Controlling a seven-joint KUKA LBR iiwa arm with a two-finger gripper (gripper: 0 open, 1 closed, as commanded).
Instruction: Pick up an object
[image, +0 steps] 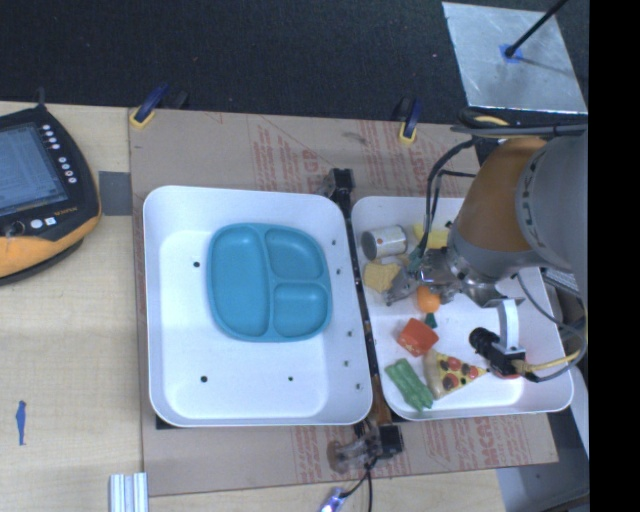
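Over the right bin (545, 398), my end effector (418, 283) hangs low among a cluster of toy food, reaching in from the right with the orange band of my arm (495, 215) above it. Just beside its tip sits a small orange piece (429, 298), and I cannot tell from this angle whether that piece is between the tips or only next to them, nor whether the end effector is open or closed.

A yellow wedge (381, 276) lies close on the far side of the tip, with a silver can (384, 242) on its side beyond it, near the bin's rear wall. Nearer the front edge rest a red block (417, 336), a green pod (408, 384) and a pizza slice (455, 373), spread apart from one another.

The left bin (175, 330) carries a blue divided plate (268, 281), well apart from my work. A teach pendant (40, 195) lies on the surface at far left.

My judgement: the orange piece is the target, chosen because it stands a little free of its neighbours, leaving room on either side for a grasp. The crowding yellow wedge is the likeliest thing to be nudged.
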